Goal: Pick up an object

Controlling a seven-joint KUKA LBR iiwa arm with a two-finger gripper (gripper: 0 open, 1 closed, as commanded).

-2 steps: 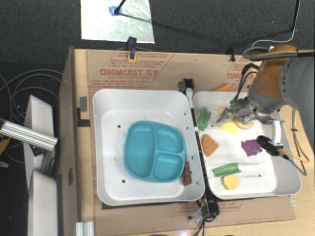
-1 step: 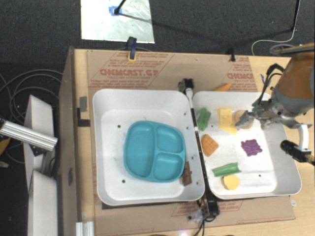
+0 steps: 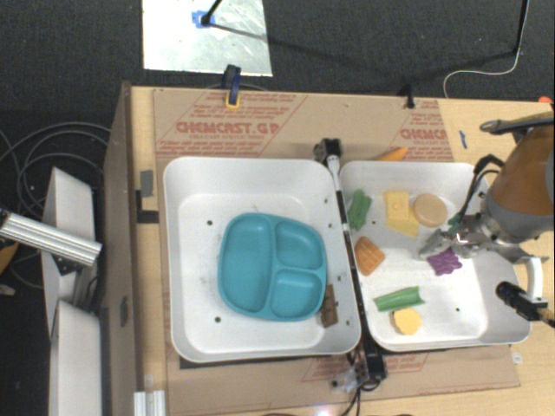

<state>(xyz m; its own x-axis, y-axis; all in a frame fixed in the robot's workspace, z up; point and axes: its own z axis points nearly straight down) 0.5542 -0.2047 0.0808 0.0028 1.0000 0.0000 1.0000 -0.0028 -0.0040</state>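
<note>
Scanning left bin (image 3: 186,232) — teal divided plate (image 3: 273,267), no target | right bin (image 3: 486,319): green piece (image 3: 357,208), orange wedge (image 3: 369,255), green pod (image 3: 398,299), yellow block (image 3: 398,211), tan disc (image 3: 429,209) | purple toy (image 3: 444,262) just under gripper (image 3: 440,246) — grip state: cannot tell | advice: descend straight, centre on the toy, avoid nudging it.
</note>
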